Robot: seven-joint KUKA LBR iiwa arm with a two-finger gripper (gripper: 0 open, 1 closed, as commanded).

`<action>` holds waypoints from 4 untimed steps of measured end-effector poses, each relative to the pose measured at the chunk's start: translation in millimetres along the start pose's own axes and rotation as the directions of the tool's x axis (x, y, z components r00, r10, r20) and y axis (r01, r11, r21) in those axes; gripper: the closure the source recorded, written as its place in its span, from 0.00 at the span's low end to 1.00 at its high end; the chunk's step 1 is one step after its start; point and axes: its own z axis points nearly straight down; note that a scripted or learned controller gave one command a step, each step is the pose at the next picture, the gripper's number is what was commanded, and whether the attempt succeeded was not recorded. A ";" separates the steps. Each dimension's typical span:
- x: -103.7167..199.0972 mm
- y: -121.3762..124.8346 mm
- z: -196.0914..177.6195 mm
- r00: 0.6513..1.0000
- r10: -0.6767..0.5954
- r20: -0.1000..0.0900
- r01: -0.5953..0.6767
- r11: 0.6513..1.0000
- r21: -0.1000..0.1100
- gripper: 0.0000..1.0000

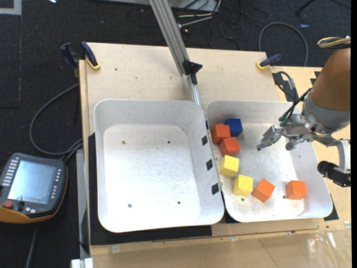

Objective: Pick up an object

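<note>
The right bin (pixel 262 113) holds several cubes. A blue cube (pixel 234 127) lies at the back beside an orange-red cube (pixel 221 132), with another orange-red cube (pixel 230 146) just in front. Two yellow cubes (pixel 229 165) (pixel 242 185) follow along the bin's left side. Two orange cubes (pixel 263 190) (pixel 295 190) rest near the front. My gripper (pixel 277 139) hangs over the right half of this bin, right of the cube row, with its fingers spread open and nothing between them.
The left bin (pixel 111 166) adjoins the right one. A slanted metal pole (pixel 170 29) runs from the top down to the bins' shared wall. A teach pendant (pixel 30 186) lies off the bench at the left. Clamps sit at the bench's back corners.
</note>
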 end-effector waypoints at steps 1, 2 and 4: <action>20.1 -14.1 90.7 1.000 0.000 0.004 0.000 1.000 -0.009 0.00; 18.4 -52.0 105.0 1.000 0.007 0.006 -0.006 0.999 -0.034 0.00; 22.5 -54.6 86.3 1.000 0.002 0.005 -0.001 1.000 -0.022 0.00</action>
